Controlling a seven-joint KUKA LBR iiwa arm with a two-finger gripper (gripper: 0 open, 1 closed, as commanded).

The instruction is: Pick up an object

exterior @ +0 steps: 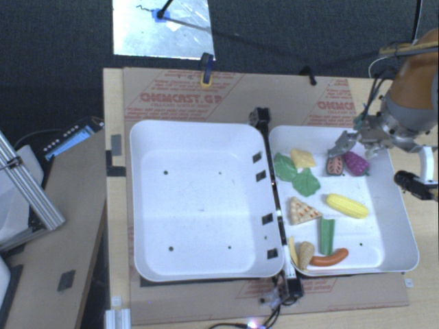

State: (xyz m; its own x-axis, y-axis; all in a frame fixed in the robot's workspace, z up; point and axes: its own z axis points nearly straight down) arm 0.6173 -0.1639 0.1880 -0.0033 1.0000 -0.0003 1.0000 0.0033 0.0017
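Thing to pick: the small brown and red toy food (pixel 335 164) sits in the right bin (pixel 394 211), near the far edge.
Neighbour: a purple toy (pixel 356 162) lies just beside it, on the arm's side.
Which way from the end effector: the end effector (pixel 343 144) hangs just above and a bit behind the brown and red toy, so the toy lies right under the tips, a little toward the near side.
Long way of the toy: it looks short and stubby, standing a bit up and down in the view; hard to tell more.
End effector state: the fingers (pixel 339 145) look a little apart with nothing between them.
Other toys: a yellow chunk (pixel 303 158), green leaves (pixel 297 173), a pizza slice (pixel 302 211) and a corn cob (pixel 346 205) lie farther off.
Left bin (pixel 147 184): well apart from the arm.
Guess: a short drop straight down should reach the toy, but the purple toy may get bumped.
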